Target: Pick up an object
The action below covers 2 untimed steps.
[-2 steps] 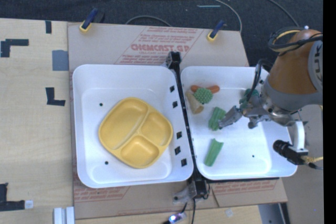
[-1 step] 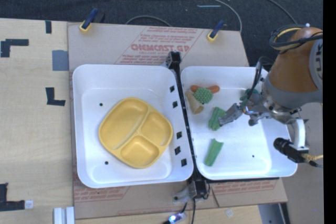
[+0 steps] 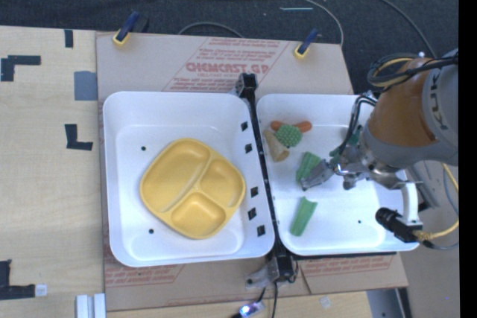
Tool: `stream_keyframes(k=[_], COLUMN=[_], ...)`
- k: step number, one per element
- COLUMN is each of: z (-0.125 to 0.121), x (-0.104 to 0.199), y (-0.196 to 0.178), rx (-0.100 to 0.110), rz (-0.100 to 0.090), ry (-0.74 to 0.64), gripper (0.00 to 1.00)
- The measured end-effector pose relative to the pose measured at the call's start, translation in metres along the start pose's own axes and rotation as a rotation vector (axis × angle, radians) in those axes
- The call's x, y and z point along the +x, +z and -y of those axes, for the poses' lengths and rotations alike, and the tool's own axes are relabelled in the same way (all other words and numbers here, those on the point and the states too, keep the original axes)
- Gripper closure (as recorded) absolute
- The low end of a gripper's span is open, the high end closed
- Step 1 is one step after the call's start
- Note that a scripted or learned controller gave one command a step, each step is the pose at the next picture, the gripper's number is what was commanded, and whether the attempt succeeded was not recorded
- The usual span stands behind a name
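The gripper [image 3: 326, 173] reaches into the right bin [image 3: 335, 234], its tip overlapping a green block [image 3: 307, 166]; whether its fingers grip it I cannot tell.

My light wooden bench [image 3: 45, 220] carries a brown cardboard sheet [image 3: 223, 63] held by two yellow-and-blue clamps [image 3: 125, 27]. Two shallow white plastic bins [image 3: 119, 160] sit side by side on that sheet.

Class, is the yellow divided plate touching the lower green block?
Apart. The camera view shows the yellow divided plate in the left bin and the lower green block in the right.
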State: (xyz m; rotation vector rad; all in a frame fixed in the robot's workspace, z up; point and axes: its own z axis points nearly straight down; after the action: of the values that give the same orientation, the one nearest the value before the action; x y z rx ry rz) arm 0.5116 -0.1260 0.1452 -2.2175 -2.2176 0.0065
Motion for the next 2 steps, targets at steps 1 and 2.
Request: stream_keyframes(k=[1, 2], z=[0.002, 0.002], x=[0.0, 0.0], y=[0.044, 0.061], rx=[0.0, -0.005], rz=[0.0, 0.002], ry=[0.0, 0.0], gripper=[0.0, 0.0])
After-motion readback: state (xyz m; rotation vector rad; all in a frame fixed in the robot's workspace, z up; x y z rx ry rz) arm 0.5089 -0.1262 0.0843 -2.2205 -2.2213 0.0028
